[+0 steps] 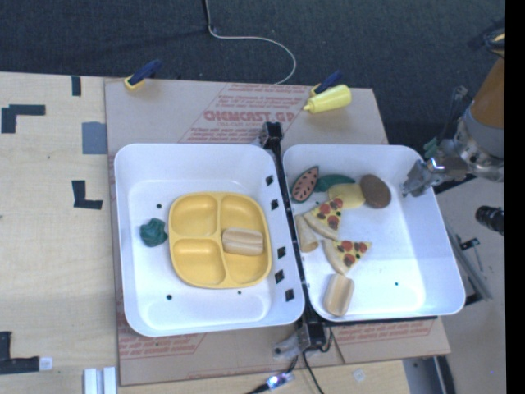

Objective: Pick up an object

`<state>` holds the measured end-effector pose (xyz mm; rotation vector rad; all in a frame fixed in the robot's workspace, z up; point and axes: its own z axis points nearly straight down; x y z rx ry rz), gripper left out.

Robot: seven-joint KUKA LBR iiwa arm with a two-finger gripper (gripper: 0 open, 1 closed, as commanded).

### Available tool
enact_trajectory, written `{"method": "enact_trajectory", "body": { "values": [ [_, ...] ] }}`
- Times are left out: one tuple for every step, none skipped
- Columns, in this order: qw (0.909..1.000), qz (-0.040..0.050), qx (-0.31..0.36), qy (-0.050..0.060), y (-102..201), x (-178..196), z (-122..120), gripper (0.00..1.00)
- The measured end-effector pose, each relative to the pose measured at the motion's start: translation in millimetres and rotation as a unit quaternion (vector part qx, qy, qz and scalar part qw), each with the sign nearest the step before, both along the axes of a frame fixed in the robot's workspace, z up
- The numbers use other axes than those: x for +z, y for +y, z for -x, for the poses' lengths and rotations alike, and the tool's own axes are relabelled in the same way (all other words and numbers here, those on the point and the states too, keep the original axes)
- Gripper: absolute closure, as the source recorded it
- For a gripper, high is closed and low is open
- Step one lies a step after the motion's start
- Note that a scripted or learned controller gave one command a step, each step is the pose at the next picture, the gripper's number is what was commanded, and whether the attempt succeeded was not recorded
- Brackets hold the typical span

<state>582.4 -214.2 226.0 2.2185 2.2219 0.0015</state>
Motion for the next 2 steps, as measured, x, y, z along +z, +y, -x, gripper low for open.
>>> {"method": "enact_trajectory", "body": {
  "values": [
    [1.0000, -0.0012, 0.003, 0.001, 61, 8, 4, 1.00],
    [1.0000, -0.0014, 0.003, 0.002, 114, 15, 7, 1.00]
  ]
}}
